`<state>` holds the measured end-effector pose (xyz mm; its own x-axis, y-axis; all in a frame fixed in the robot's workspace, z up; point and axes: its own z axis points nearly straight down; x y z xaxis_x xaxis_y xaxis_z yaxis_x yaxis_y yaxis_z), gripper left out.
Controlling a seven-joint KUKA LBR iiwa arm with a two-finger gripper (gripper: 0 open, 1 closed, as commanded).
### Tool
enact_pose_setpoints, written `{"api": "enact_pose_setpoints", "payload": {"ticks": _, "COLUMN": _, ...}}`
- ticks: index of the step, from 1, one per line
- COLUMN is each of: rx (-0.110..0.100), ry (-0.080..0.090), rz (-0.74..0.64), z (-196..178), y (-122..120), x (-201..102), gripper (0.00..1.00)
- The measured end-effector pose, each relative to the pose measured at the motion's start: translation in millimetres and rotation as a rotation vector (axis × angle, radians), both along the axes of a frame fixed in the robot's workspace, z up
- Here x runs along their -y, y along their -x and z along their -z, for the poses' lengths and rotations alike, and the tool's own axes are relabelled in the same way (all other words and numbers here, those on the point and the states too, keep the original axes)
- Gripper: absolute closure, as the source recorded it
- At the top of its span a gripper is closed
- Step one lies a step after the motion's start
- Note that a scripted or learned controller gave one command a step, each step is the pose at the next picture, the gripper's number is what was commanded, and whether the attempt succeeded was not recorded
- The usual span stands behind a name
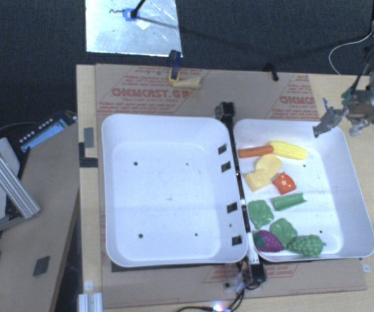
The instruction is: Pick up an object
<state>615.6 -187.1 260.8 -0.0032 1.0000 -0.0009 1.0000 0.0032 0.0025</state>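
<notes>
Currently:
gripper (334, 117): above right bin's (352, 194) far right corner, finger state unreadable
corn (288, 150): inside right bin, nearest toy, well apart from gripper

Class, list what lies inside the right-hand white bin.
Inside the right bin: carrot, corn, yellow cheese wedge, red piece, green pod, leafy greens, purple piece, green grapes. Anything beneath them is hidden.
</notes>
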Motion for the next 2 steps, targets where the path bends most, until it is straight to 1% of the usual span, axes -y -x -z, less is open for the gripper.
{"api": "enact_pose_setpoints", "payload": {"ticks": 1, "rx": -0.012, "ry": -0.007, "rz": -0.007, "z": 105, "y": 24, "x": -77, "gripper": 0.00}}
{"api": "enact_pose_setpoints", "payload": {"ticks": 2, "rx": -0.011, "ry": -0.003, "rz": 0.007, "z": 181, "y": 93, "x": -43, "gripper": 0.00}}
